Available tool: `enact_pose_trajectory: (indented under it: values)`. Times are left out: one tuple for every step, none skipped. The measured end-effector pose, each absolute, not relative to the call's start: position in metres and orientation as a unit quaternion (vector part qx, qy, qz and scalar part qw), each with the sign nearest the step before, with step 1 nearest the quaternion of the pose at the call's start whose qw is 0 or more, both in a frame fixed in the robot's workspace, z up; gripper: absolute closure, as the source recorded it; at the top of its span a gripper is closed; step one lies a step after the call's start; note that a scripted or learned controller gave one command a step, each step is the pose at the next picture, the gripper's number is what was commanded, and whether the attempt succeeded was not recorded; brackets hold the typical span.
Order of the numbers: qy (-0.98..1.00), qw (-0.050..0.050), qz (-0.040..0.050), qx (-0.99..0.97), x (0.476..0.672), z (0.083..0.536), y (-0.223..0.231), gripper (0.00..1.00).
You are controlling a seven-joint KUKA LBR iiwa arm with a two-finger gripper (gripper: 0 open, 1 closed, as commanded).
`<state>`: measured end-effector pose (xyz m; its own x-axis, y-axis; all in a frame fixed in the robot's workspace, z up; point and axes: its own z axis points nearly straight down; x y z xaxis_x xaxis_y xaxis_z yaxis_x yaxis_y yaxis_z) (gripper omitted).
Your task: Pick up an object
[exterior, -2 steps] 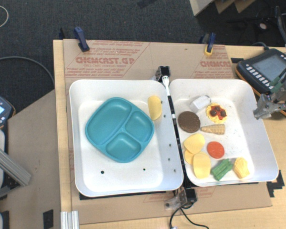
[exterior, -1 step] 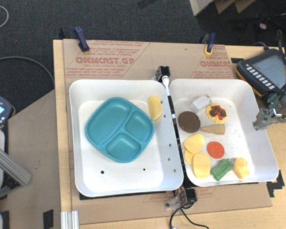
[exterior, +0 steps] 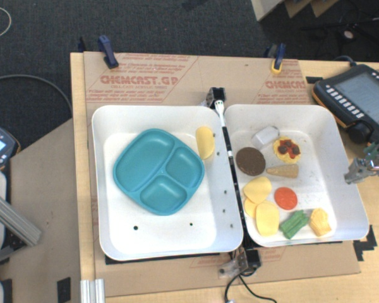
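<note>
White right bin (exterior: pixel 341 141) at centre right holds the toy foods; the red disc (exterior: pixel 286 198) lies apart from its neighbours. The hand (exterior: pixel 364 168) sits at the right edge, its state unreadable. Recommended: descend vertically over the disc, straddling it before closing.

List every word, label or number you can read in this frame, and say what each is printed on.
"CHEMCAST G P": red print on the brown protective sheet behind the left bin; the last letters are uncertain.
"CHEMCAST" again, partly readable, on the same sheet behind the right bin.
Smaller red lines above and below those words: too small to read.
Handheld pendant at the right: buttons and screen, nothing legible.
</note>
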<state>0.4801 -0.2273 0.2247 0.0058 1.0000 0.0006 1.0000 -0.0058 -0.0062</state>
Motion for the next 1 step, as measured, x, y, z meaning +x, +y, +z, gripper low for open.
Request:
enact_pose_trajectory:
  values:
    - [-0.707,-0.002,-0.0004,-0.707,0.4824,0.2397,-0.2243,1.00]
